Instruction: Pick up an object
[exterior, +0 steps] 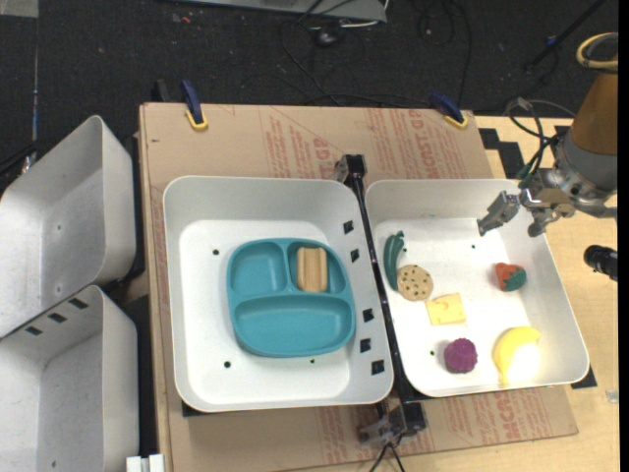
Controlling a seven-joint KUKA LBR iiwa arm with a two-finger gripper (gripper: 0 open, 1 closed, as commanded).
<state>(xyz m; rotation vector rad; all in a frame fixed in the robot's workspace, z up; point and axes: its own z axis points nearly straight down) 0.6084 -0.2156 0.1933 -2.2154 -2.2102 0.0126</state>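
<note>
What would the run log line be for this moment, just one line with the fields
arm: gripper open above right bin, far edge | held: nothing | right bin: cookie, banana | left bin: teal tray

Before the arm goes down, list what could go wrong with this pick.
1. The gripper hangs over the right bin's far right corner, so a straight descent may land near the bin's wall, short of any item.
2. The cookie, cheese and green pod lie close together; a grab there could nudge neighbours.
3. The banana and purple ball are rounded and may slip.
</note>
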